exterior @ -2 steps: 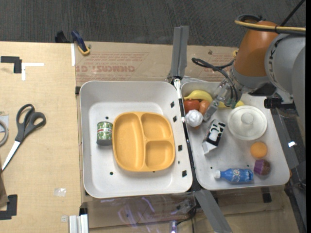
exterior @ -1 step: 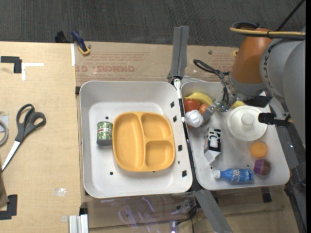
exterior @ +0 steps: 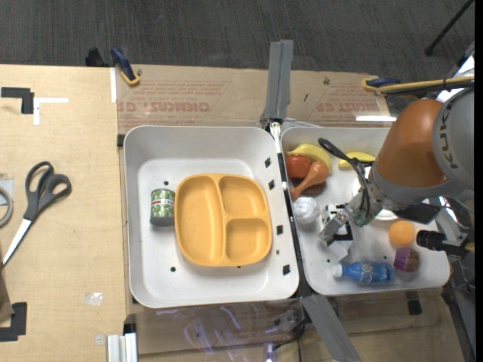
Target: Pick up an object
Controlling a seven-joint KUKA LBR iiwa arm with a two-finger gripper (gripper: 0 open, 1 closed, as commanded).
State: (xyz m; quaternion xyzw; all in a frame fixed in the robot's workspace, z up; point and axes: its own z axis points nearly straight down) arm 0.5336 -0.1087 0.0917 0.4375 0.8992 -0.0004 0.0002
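the desk carries two shallow white bins side by side, and the right bin is the landmark here. the left bin sits touching it along the shared rim and holds a large yellow divided plate with a small green can just beside the plate, on the side away from the right bin. the grey arm, with its orange band, hangs over the right bin's far half and reaches down toward its middle, where the gripper sits low among the clutter; i cannot tell whether the fingers are open or closed, and nothing is visibly held between them, so the pick looks not yet done: a grasp and a lift are left. inside the right bin, from larger to smaller: a blue and clear bottle lies along the near wall, a banana and an orange-red drumstick-shaped toy lie in the far corner next to the left bin, an orange ball and a small purple object sit on the arm's side, and a crumpled silvery ball lies just beside the gripper. that ball seems the nearest candidate, though which thing is targeted is unclear. the crowding could cause a nudge instead of a grip. well apart from the right bin, past the left bin, scissors lie on the desk.
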